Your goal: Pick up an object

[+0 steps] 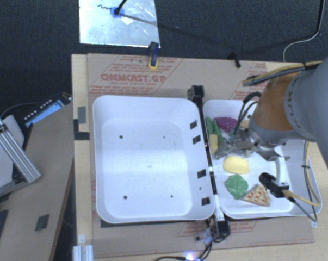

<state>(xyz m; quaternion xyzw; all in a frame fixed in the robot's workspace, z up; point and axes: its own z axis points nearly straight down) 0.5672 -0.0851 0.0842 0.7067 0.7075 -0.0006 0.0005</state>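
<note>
claw (229, 147): low in the right bin (299, 208), grip state cannot tell | lemon (236, 164): just below claw | lettuce (236, 185), pizza slice (257, 196): below lemon | purple piece (226, 123): above claw

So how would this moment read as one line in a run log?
gripper: low in right bin | near: yellow piece | held: nothing seen | left bin

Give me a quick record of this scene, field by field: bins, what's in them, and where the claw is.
left bin: white, shallow
right bin: white, holds the items
items: purple piece, green and yellow corn, yellow lemon-like piece, green leafy piece, pizza slice
claw: low in the right bin, between the corn and the lemon-like piece
grasp: cannot tell
</note>
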